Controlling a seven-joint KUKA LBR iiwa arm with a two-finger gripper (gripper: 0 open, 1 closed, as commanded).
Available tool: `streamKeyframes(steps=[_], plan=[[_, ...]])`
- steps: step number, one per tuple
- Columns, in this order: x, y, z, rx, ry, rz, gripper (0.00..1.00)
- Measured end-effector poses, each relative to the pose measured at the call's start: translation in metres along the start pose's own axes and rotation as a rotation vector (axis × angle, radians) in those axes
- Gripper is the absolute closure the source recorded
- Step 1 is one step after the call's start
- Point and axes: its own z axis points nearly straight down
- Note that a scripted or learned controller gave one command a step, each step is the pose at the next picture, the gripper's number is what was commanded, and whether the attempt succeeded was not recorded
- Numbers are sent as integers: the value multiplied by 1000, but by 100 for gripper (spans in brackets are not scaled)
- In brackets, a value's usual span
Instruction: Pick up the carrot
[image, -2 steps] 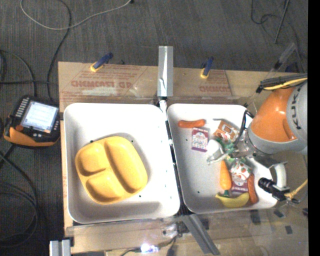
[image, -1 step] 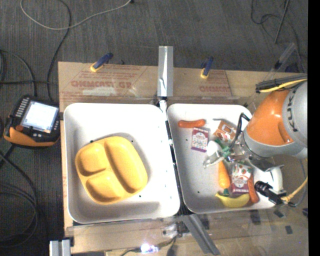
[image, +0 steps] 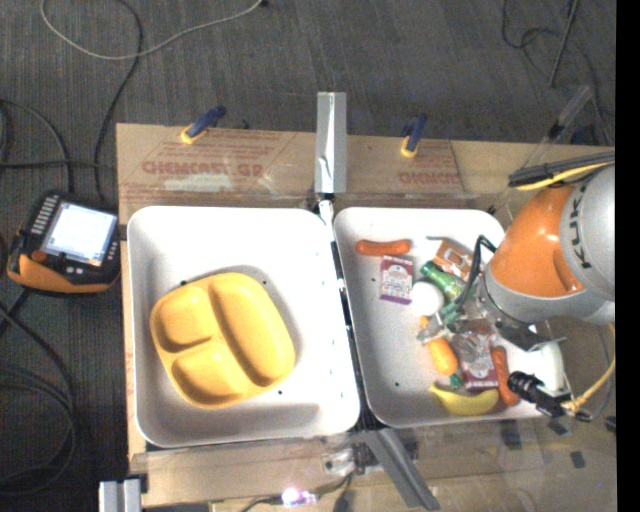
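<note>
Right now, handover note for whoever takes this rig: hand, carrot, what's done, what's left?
Hand: low in the right white bin, among the clutter; can't tell whether it's open or shut.
Small orange carrot: lying in that bin just left of the hand, above the yellow banana.
Yellow divided plate: in the left white bin.
Done: arm is over the pile.
Left: no grasp visible; grip and lift the carrot.
</note>
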Motion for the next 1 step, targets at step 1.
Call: streamKeyframes(steps=[1], plan=[[66, -9, -83, 21, 4, 210, 100]])
